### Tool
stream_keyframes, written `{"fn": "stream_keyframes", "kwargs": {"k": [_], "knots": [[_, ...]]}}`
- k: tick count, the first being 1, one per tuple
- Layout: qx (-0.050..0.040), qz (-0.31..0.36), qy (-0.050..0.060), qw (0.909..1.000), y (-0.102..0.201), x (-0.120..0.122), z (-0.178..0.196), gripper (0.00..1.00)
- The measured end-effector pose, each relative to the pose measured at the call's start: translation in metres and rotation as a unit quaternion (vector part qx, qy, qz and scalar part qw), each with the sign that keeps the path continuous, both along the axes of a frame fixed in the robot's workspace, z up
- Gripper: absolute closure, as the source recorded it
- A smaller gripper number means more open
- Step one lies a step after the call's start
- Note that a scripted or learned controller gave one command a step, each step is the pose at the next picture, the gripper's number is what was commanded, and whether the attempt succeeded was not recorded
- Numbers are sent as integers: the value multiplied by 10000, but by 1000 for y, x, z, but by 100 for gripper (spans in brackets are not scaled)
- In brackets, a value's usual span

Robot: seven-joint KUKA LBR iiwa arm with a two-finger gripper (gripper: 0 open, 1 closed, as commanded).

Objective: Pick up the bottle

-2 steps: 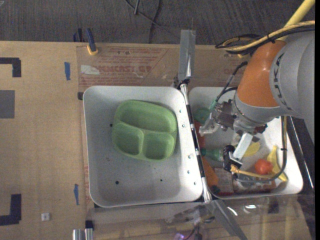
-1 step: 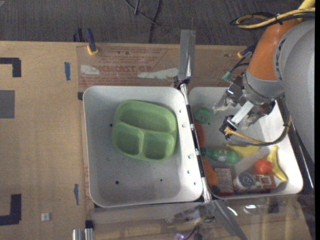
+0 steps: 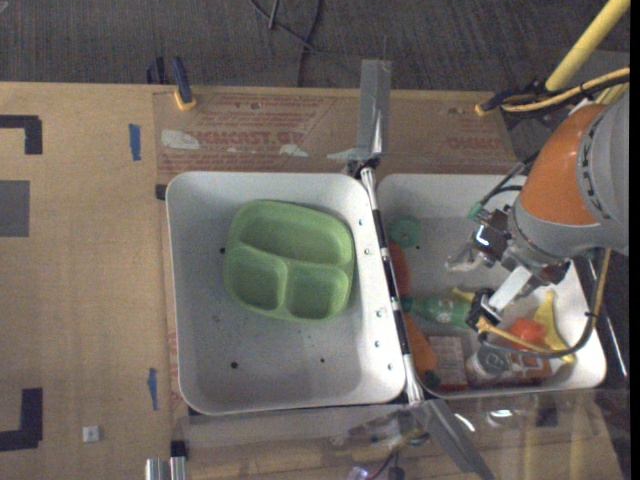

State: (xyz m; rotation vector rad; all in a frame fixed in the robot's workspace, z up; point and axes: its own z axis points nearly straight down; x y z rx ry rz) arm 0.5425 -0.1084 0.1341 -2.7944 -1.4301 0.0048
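A pale green bottle [image 3: 440, 311] lies on its side in the right bin [image 3: 432, 200], its length running left to right near the middle. My gripper [image 3: 468, 259] hangs over the right bin, just above and to the right of the bottle, below the grey and orange wrist [image 3: 560, 203]. Nothing shows held in it. The wrist and its bracket hide part of the bin floor behind the bottle's right end.
The right bin also holds a green round lid [image 3: 405, 232], an orange carrot-like piece [image 3: 399, 268], a yellow banana [image 3: 546, 313], a red-orange item [image 3: 526, 330], a flat packet [image 3: 446, 353] and a labelled container [image 3: 506, 365]. A green divided plate [image 3: 290, 260] lies in the left bin [image 3: 200, 368].
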Motion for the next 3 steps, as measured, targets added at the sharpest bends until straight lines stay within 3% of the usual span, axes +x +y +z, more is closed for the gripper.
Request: {"fn": "stream_keyframes", "kwargs": {"k": [1,2,3], "knots": [[-4,-133,-9,9999,79,-17,50,0],[-6,-148,-7,9999,10,52,-9,0],[-5,-145,-9,9999,10,52,-9,0]]}}
